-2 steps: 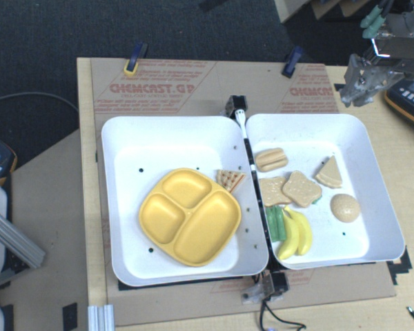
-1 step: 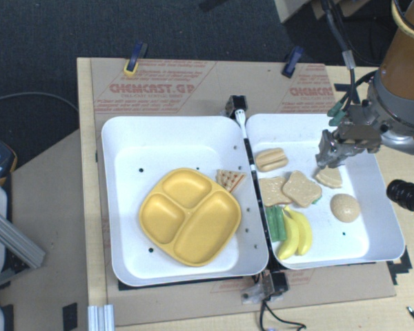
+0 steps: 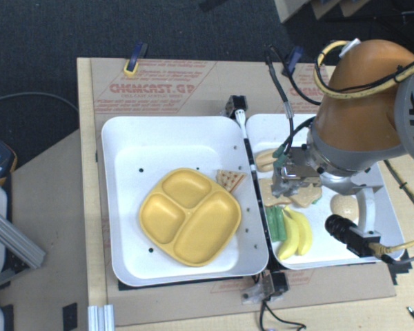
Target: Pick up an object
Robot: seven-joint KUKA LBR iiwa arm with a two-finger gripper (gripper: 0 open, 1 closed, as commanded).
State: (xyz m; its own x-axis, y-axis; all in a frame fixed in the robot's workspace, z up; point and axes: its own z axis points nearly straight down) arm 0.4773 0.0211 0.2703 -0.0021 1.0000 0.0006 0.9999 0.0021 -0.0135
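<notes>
My gripper [image 3: 287, 182] hangs low over the left part of the right bin [image 3: 331, 257], under the orange wrist band. Beneath and beside it lie tan, bread-like pieces [image 3: 305, 197] and another tan piece [image 3: 264, 159] near the bin's left wall. A yellow banana [image 3: 298, 234] and a green vegetable [image 3: 276, 223] lie just in front of the gripper. A pale round object [image 3: 345, 206] sits to the right, partly behind the arm. In the left bin [image 3: 124, 143] rest a yellow divided plate [image 3: 188, 216] and a waffle-patterned cracker [image 3: 229, 179].
A black cylindrical part [image 3: 348, 234] of the arm sticks out over the right bin's front. Cables run along the divider between the bins and over the back edge. The bins rest on a cardboard sheet [image 3: 159, 85].
</notes>
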